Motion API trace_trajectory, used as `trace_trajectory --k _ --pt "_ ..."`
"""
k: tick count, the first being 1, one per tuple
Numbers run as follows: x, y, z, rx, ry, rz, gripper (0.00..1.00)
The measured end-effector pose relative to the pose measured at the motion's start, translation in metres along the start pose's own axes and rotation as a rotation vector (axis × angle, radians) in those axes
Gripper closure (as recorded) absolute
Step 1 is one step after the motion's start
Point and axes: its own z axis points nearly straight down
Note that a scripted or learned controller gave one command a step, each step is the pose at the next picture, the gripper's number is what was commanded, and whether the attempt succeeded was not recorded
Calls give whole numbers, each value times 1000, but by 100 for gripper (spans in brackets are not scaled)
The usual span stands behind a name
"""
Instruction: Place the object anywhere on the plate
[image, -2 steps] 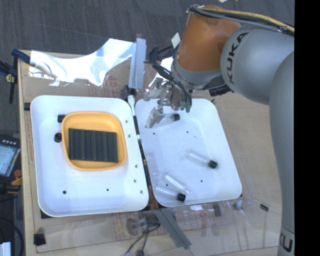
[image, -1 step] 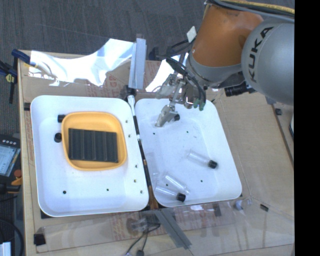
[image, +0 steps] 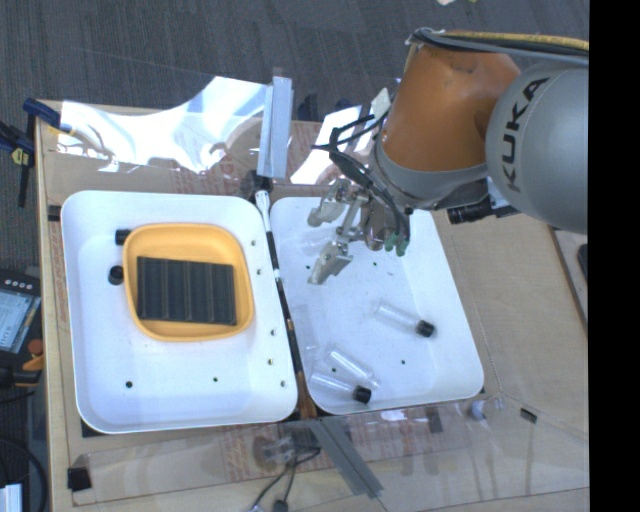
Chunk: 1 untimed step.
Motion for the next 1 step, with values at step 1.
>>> trace_trajectory --k 1 --pt "2 -34 58 -1 1 -313 0"
